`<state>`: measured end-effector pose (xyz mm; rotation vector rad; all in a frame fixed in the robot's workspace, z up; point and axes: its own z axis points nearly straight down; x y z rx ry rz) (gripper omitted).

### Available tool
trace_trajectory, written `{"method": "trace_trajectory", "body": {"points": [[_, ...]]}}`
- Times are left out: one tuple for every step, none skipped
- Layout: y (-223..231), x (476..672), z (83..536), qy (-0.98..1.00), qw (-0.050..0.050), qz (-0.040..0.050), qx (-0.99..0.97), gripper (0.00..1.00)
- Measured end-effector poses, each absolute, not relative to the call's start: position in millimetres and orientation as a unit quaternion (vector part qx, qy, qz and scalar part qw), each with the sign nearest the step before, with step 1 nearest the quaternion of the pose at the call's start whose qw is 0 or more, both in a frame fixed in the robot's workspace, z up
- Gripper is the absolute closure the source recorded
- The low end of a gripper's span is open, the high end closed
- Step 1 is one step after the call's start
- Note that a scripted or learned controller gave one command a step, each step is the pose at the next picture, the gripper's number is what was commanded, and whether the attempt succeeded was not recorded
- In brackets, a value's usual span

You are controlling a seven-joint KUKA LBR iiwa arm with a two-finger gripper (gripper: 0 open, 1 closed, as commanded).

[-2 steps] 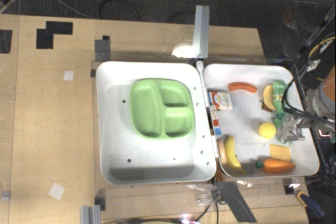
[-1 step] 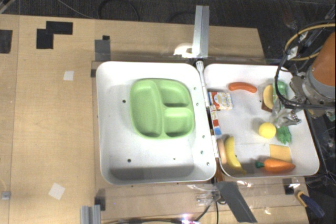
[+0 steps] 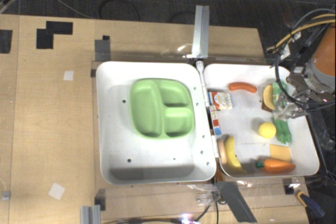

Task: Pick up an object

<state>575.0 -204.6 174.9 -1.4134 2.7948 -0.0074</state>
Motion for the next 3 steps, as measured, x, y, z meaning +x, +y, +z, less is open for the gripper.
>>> {"method": "trace_trajectory", "body": {"points": [[-205,574.8,175,0.893,0.005,-0.0021,-0.451,0.0],[-205,544.1,90,0.844,0.006,-0.0045,-0.536,0.0],[-194,543.7,91,0.803,0.006,-0.0072,-0.596,0.0]]}}
